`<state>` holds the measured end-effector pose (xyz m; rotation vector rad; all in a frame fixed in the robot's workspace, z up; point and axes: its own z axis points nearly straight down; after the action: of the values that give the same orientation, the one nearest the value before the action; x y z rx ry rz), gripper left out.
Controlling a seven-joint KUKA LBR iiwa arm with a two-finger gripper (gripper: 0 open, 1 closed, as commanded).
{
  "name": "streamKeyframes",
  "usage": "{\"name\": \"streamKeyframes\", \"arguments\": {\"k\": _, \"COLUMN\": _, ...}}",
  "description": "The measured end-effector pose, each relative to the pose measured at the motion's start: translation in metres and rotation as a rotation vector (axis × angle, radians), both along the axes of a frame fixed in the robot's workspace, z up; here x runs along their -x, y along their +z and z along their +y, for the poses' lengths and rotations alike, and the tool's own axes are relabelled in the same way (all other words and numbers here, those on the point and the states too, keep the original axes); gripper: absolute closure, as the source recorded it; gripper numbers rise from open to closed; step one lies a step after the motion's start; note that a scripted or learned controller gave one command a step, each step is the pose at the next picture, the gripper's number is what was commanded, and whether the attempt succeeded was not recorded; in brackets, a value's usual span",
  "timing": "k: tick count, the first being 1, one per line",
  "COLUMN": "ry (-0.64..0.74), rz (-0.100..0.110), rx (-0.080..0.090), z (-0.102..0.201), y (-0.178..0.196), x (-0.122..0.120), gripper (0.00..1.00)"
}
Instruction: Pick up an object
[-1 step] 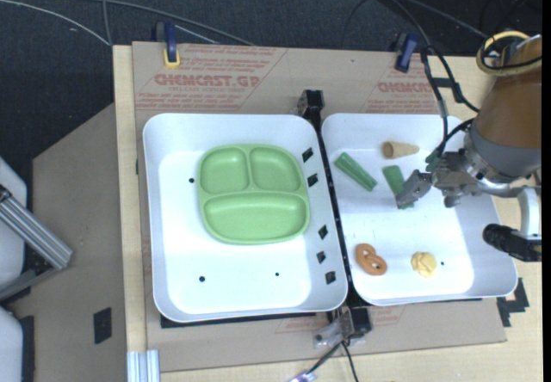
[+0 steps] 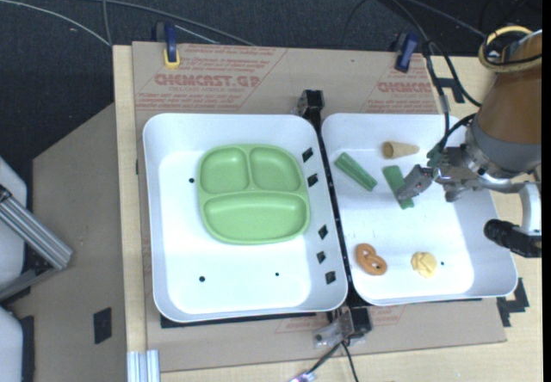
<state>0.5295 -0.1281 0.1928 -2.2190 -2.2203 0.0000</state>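
The small green block (image 2: 396, 183) lies in the right bin (image 2: 482, 286), and the end effector (image 2: 411, 186) is right on it. I cannot tell how it is set. It should go straight down and squeeze the block in the middle. A long green stick (image 2: 355, 171) lies just beside it, so watch out. A cone (image 2: 399, 149), a pretzel (image 2: 371, 259) and a yellow toy (image 2: 424, 263) sit apart. A green plate (image 2: 253, 194) sits in the left bin (image 2: 172, 286)

Robotics lab, clamped cardboard-topped bench (image 2: 258, 70), loose cables (image 2: 103, 10) on dark carpet (image 2: 60, 70)
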Motion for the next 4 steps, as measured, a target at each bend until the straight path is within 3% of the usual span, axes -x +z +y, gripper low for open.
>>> {"name": "streamKeyframes", "arguments": {"k": 2, "ry": -0.001, "rz": 0.006, "rx": -0.002, "z": -0.005, "y": -0.111, "x": 0.004, "gripper": 0.0}}
{"name": "streamKeyframes", "arguments": {"k": 3, "ry": -0.001, "rz": 0.001, "rx": -0.001, "z": -0.005, "y": -0.108, "x": 0.004, "gripper": 0.0}}
{"name": "streamKeyframes", "arguments": {"k": 4, "ry": -0.001, "rz": -0.001, "rx": -0.001, "z": -0.005, "y": -0.097, "x": 0.003, "gripper": 1.0}}
